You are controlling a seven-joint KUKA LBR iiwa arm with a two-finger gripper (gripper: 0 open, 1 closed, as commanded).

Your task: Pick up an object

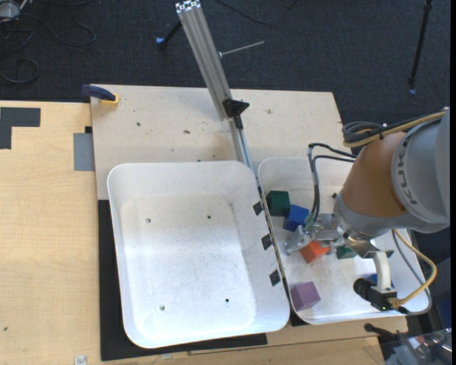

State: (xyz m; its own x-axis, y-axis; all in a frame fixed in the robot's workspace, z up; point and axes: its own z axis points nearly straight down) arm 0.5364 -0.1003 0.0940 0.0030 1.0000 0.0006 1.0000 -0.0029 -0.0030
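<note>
The pincer [310,243] is low in the right bin [410,309] by the orange block [315,252] (maybe touching it), but I cannot tell its state, so nothing looks picked up yet.

Left bin [137,204]: open floor. Right bin [342,314]: green [278,200], blue [295,217], orange [313,252], purple [305,295] blocks crowd the arm [387,188].

Aluminium rail [210,61], blue clamp [99,93]
</note>
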